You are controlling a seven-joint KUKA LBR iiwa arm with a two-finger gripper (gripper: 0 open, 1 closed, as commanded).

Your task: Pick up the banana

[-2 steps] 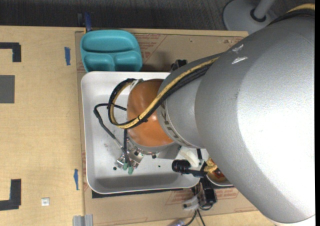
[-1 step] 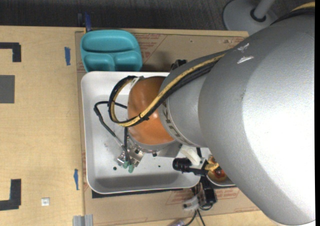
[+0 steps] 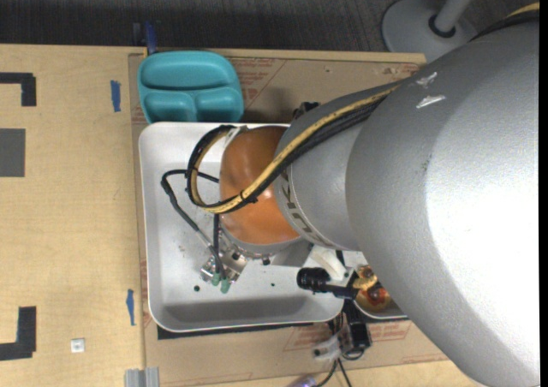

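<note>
Resting on a cardboard-covered bench (image 3: 68, 231), the white bin (image 3: 171, 304) sits below a teal tray (image 3: 190, 86); the arm (image 3: 411, 197) blocks the right; gripper (image 3: 221, 274) state indeterminate.

Counted on the surface (image 3: 68, 231)

One white bin (image 3: 171, 291) at centre, one teal tray (image 3: 190, 86) at its 12 o'clock, one grey arm (image 3: 428, 205) from 3 o'clock, three blue tape marks (image 3: 116, 96) around 9 o'clock.

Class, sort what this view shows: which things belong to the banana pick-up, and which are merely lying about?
Job in hand: gripper, arm, white bin beneath the gripper.
Lying about: teal tray, blue tape mark, reddish object half hidden by the arm.
</note>
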